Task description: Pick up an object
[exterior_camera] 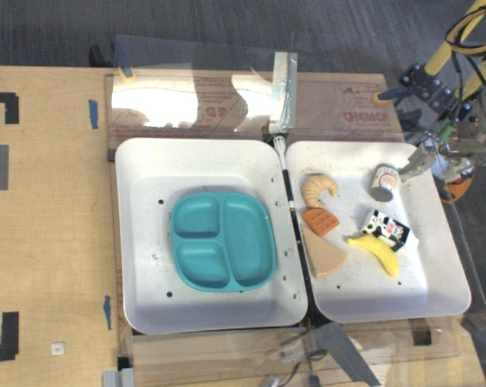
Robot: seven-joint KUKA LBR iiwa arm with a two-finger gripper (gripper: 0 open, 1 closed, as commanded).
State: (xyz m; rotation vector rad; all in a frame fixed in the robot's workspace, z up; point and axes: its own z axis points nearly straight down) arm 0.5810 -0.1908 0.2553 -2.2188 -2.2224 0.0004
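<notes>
Honestly couldn't tell my gripper (420, 158) state, it hovered beside the small can (383, 181) in the right bin (448, 289), so next was lowering onto it.

You're looking down on a light wooden desk (41, 240) carrying two shallow white bins side by side, their inner edges touching. The left bin (138, 176) and the right bin (436, 289) sit toward the near edge. Behind both bins a brown cardboard sheet (339, 107) lies flat, with a clear, glaring plastic panel (194, 95) over its left part. You can see black corner marks (5, 107) and short blue tape strips (93, 113) on the desk's left side.
</notes>
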